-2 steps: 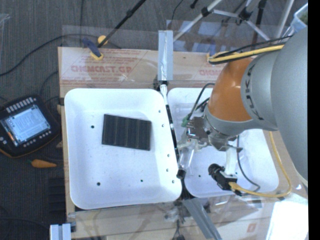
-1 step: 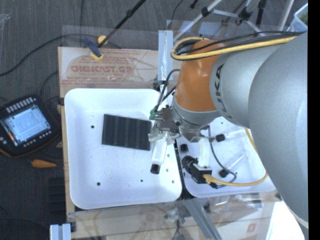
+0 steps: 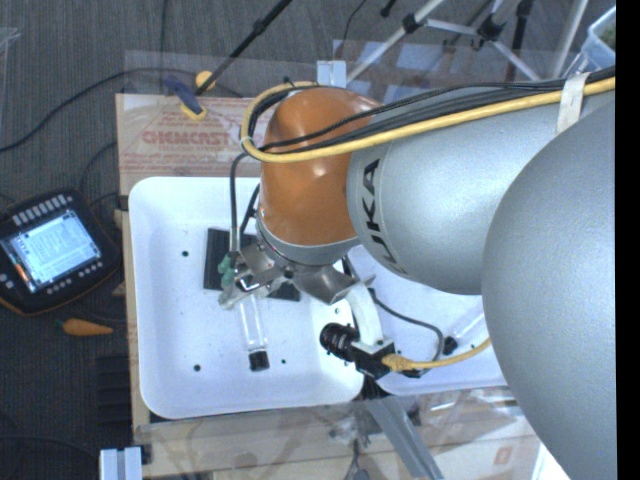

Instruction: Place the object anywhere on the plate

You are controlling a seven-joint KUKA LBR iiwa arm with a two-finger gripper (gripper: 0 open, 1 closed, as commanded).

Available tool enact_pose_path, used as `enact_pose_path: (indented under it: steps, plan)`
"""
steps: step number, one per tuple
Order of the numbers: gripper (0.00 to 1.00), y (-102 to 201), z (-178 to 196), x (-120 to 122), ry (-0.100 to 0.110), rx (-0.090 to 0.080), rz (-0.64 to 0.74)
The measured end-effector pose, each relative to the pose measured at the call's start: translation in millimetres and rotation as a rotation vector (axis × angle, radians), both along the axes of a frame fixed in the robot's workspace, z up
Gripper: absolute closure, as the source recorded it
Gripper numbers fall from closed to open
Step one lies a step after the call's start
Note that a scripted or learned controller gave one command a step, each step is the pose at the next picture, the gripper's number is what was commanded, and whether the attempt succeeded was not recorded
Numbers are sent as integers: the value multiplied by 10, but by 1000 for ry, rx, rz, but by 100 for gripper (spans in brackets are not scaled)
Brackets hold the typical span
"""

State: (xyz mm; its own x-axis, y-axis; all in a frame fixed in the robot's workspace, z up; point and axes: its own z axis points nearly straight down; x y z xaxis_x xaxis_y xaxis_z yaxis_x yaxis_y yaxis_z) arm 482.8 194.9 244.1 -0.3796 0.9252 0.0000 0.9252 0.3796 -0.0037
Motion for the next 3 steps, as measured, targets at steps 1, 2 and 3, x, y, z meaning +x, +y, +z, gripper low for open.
enact_pose_path:
  steps: [1, 2, 3]
  plan:
    - [100, -107, 1778, 267, -4, -1, 58]
    - [100, -173, 1847, 1378, -3, -4, -434]
    - [100, 380, 1895, 1144, -3, -1, 116]
